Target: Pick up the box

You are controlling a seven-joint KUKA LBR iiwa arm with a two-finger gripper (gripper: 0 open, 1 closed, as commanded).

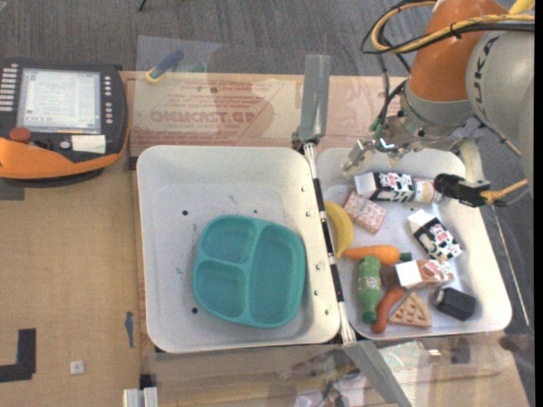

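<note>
Gripper (pixel 373 148) hangs over the right white bin's (pixel 496 291) eleven o'clock corner; its grip cannot be told. Small pink patterned box (pixel 365 212) lies just beside, at six o'clock.

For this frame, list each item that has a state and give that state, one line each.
pincer: at the right bin's far edge, no item between its fingers.
teal tray: flat in the left bin, compartments bare.
milk cartons: lying on their sides.
green bottle: lying down.
pendant: screen lit.
</note>
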